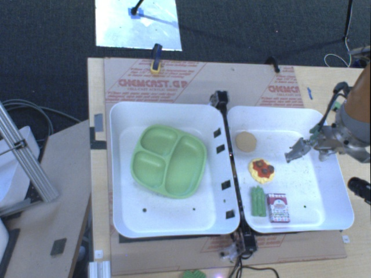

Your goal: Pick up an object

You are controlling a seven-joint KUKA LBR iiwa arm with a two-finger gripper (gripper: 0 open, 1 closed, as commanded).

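Camera view: the arm [355, 112] came in from the right over the right bin [330, 172], gripper [294, 151] low above the bin floor in its upper-middle area. Fingers [298, 147] looked slightly parted with nothing between them, though small and hard to read. Bare white floor lay all around the gripper, well apart from the bin's right wall. Objects clustered on the bin's left side: tan round cookie [246, 141] near the divider, yellow piece with red topping [262, 170] below it, green bean bundle [257, 201] and red-and-white box [279, 207] side by side near the front rim. The yellow piece sat nearest the gripper, not touching. Left bin [124, 213] held a green divided plate [168, 161], centered, margins free on all sides.
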